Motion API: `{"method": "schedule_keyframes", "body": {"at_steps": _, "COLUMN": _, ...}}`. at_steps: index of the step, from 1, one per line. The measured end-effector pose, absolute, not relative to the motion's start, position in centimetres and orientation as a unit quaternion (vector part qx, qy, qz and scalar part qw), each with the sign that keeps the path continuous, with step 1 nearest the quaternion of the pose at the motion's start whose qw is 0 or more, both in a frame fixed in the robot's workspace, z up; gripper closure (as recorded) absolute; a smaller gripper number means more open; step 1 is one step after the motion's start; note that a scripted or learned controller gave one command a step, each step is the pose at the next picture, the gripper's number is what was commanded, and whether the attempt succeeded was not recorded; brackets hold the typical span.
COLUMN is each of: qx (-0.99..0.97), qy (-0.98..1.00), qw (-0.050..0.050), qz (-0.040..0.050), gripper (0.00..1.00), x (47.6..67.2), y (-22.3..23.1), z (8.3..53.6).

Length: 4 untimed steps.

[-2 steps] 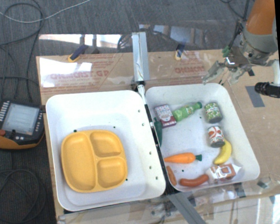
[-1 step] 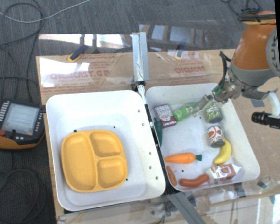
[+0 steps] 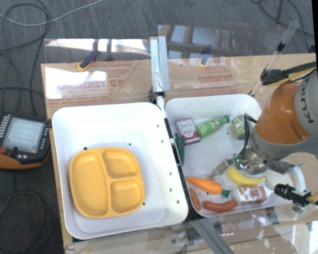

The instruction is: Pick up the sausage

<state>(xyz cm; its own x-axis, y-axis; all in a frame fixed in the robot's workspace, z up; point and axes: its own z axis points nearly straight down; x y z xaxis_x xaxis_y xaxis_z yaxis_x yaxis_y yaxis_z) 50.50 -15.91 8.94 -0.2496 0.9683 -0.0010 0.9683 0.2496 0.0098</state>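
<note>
Grey carpet with loose cables lay around the surface (image 3: 105,81), which held two white bins side by side. On the left sat the left bin (image 3: 108,112), and inside it lay a yellow tray (image 3: 105,181) with three parts. Beside it on the carpet sat an orange and black handset (image 3: 17,141). Over on the right, the right bin (image 3: 212,103) held small play food. Near its front edge lay the sausage (image 3: 219,206), reddish brown and flat on its side. Just behind it lay a carrot (image 3: 204,184), and a small packet (image 3: 250,195) sat to its right. A banana (image 3: 245,178) lay a little farther back. A green bottle (image 3: 212,126), a red and white packet (image 3: 186,130) and a small green thing (image 3: 239,125) sat near the back. The arm (image 3: 286,121) reached in from the right, and the jaws (image 3: 229,166) hung low by the banana, apart from the sausage. It was too hard to tell if the jaws were released or clenched.
</note>
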Motion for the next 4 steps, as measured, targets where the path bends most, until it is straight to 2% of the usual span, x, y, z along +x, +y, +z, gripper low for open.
{"method": "schedule_keyframes", "body": {"at_steps": 1, "qx": 0.587, "qy": 0.81, "qw": -0.001, "qz": 0.0005, "gripper": 0.0, "x": 55.0, "y": -11.3, "z": 12.7}}
{"method": "schedule_keyframes", "body": {"at_steps": 2, "qx": 0.487, "qy": 0.874, "qw": -0.001, "qz": -0.0007, "gripper": 0.0, "x": 56.1, "y": -10.2, "z": 10.4}}
{"method": "schedule_keyframes", "body": {"at_steps": 3, "qx": 0.329, "qy": 0.944, "qw": 0.009, "qz": 0.0002, "gripper": 0.0, "x": 54.2, "y": -10.5, "z": 9.1}}
{"method": "schedule_keyframes", "body": {"at_steps": 4, "qx": 0.253, "qy": 0.968, "qw": 0.007, "qz": 0.0009, "gripper": 0.0, "x": 56.2, "y": -15.9, "z": 9.0}}
